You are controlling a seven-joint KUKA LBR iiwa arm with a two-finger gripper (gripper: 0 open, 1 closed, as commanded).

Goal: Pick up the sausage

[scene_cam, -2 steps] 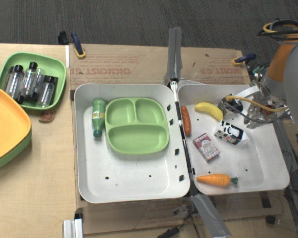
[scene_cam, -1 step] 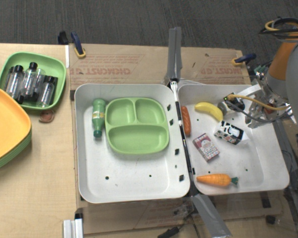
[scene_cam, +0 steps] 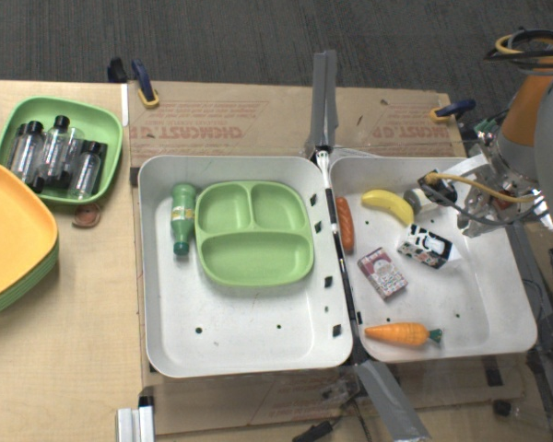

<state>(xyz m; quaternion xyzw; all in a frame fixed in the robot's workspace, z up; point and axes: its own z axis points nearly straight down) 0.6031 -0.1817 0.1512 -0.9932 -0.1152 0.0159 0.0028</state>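
The sausage (scene_cam: 346, 224), orange-red and slim, lies lengthwise against the left wall of the right bin (scene_cam: 498, 339). My gripper (scene_cam: 476, 216) hangs over the right side of that bin, well to the right of the sausage. The yellow banana (scene_cam: 387, 204) lies between the gripper and the sausage.
Also in the right bin are a black-and-white packet (scene_cam: 427, 247), a small pink card box (scene_cam: 382, 273) and a carrot (scene_cam: 403, 335). The left bin (scene_cam: 249, 339) bears a green divided plate (scene_cam: 255, 232) and a green bottle (scene_cam: 182, 217). On the bench at left stand a green tray of bottles (scene_cam: 59, 149) and yellow plates (scene_cam: 14, 242).
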